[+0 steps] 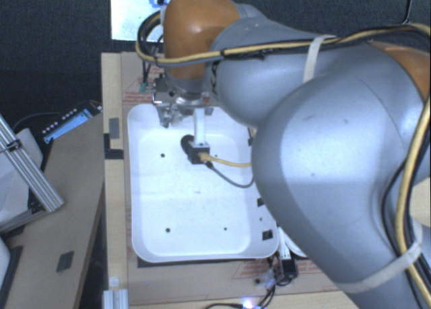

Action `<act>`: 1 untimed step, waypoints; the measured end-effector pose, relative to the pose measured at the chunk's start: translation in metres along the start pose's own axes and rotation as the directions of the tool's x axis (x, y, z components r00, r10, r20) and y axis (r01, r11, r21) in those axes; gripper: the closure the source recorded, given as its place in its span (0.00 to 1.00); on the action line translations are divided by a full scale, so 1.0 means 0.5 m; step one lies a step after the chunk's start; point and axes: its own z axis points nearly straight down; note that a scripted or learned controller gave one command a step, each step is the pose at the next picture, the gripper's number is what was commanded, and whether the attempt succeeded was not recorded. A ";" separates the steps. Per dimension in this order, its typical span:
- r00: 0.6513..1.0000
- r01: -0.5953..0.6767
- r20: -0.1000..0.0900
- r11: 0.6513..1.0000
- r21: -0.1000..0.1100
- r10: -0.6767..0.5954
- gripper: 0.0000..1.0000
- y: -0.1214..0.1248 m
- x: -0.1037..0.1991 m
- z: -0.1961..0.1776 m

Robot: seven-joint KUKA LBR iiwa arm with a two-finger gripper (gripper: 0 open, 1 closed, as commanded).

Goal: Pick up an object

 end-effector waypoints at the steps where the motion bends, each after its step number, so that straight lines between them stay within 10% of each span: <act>1: 1.000 -0.007 0.002 1.000 0.004 0.007 1.00 -0.045 -0.103 -0.015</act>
